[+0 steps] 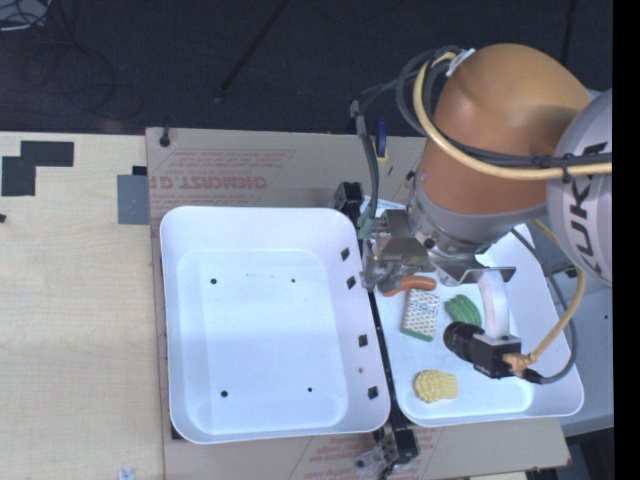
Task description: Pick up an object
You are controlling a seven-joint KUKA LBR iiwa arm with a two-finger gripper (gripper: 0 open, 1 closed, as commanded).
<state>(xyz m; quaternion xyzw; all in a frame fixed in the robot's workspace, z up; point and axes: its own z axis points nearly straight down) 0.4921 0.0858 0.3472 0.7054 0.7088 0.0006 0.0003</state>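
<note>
1. white left bin [200, 258] has a smooth, bare floor with wide room.
2. gripper [392, 268] hangs over right bin [560, 393]'s left edge, beside an orange piece [418, 286]; grip state: cannot tell.
3. bumpy yellow corn [435, 385] lies near the front rim.

Two shallow white plastic bins sit side by side on a flat brown cardboard sheet [230, 173]. Left bin [190, 268] at 9 o'clock of right bin [560, 393].

In the right bin: small white patterned rectangular block [421, 315] near its middle; yellow ridged corn-like piece [435, 385] at 6 o'clock of the block; green leaf-shaped piece [463, 309] just beside the block at 3 o'clock; orange carrot-like stick [414, 285] at 12 o'clock of the block.

The grey arm with orange band [500, 138] reaches over the right bin's far part.
</note>
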